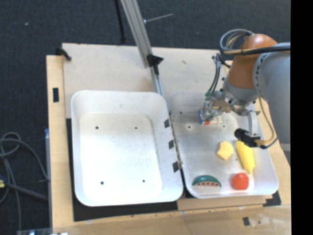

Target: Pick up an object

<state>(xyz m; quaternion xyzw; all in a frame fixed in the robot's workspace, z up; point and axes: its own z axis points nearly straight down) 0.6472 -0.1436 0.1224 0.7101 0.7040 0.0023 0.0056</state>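
white plastic is most of what i see from up here: two shallow bins side by side on the bench [98, 72], largest things first. the left bin [122, 146] has a bare floor, so i judge it is the drop side, while the right bin [195, 146] carries everything worth picking. the arm [254, 67] reaches in from the right, its orange band above the wrist, and it hangs over the back part of the right bin with the gripper [209, 115] low near the floor there. something small, red and blue, sits at its tip, but i cannot tell whether that is an object or part of the tool, nor how wide the hand stands, nor whether it has hold of anything. the candidates lie nearer the front rim, well apart from the gripper: a yellow corn cob [245, 155] lying lengthwise, a pale yellow block [225, 151] just beside it, a watermelon slice [206, 181] against the front wall, and a red tomato [239, 181] near the cob's lower end. i judge the cob and block sit close enough that one could crowd a grasp on the other, and the slice so close to the wall leaves little room for a finger. a slanted metal bar [139, 28] crosses the bench behind the bins, clear of the arm, and a black cable clip [247, 137] dangles near the cob.
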